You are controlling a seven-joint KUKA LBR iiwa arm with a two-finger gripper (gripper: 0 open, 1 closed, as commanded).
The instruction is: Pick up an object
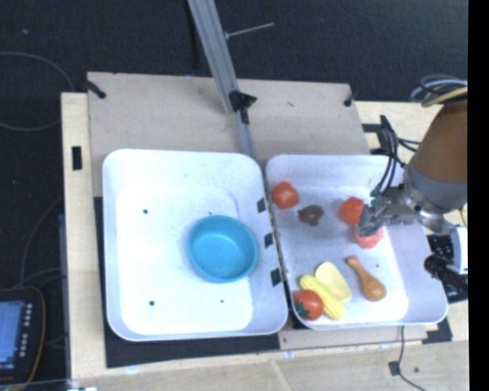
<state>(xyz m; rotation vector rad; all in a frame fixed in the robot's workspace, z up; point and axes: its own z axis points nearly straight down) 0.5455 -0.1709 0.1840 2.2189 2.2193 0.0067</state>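
Camera view: claw [373,221] sits on a pink object [368,236].

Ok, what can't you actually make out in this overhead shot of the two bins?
- Pincer: camera view, too blurred to tell its state.
- Pink object: partly covered by the pincer, identity unclear.
- Small brown item: too small to name.
- Arm: cut off at the right.
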